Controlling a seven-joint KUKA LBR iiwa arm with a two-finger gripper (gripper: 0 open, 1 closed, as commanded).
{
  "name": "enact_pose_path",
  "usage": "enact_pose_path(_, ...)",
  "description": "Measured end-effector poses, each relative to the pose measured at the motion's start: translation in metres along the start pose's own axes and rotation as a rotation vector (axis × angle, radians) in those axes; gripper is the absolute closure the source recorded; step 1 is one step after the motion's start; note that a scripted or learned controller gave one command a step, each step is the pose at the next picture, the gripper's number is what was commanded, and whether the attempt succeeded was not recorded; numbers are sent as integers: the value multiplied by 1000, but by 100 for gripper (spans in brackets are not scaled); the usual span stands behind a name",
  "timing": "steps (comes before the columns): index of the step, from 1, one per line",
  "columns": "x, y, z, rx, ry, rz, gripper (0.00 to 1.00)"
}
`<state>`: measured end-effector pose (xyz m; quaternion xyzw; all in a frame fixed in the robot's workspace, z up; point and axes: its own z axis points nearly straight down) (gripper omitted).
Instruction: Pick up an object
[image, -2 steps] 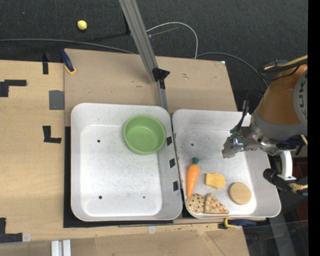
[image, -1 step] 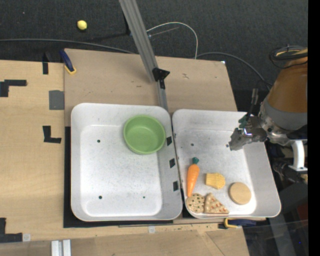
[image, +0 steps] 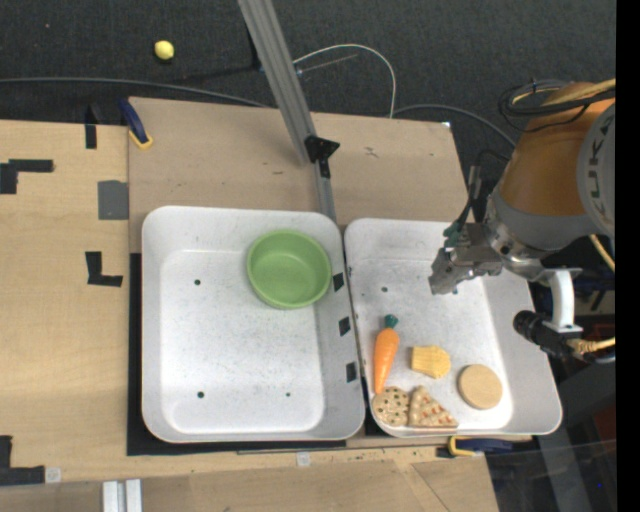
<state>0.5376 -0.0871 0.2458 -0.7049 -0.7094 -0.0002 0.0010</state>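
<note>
Two white bins sit side by side on the desk (image: 60, 300), their inner rims touching along the middle. The left bin (image: 180, 330) holds a green bowl (image: 289, 268), round and upright, near its far right corner; the rest of that bin's floor is bare speckled white, with wide room toward its left and near walls.

The right bin (image: 400, 250) carries five small things, all gathered along its near edge. A carrot (image: 385, 358), orange with a small dark green top, lies lengthwise just beside the left wall, its tip pointing toward the near rim. Below it a round speckled cookie (image: 392, 406) sits in the near left corner, touching a pizza slice (image: 432, 410) to its right, which lies against the near rim. A yellow block (image: 430, 361) lies just right of the carrot and apart from it. A tan disc (image: 480, 386) lies flat near the right wall.

The far half of this bin is open floor. The tool (image: 447, 279) hangs over that open part, toward the right side, well apart from the carrot and the yellow block. It holds nothing, and how far apart its fingers stand cannot be told. The grey and orange arm (image: 555, 170) fills the space past the bin's right wall.
</note>
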Motion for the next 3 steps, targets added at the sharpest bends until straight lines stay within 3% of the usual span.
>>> enact_pose_path(2, 94, 24, 21, 2, -1, 1, 100)
enact_pose_path(3, 141, 39, 12, 1, -2, 4, 100)
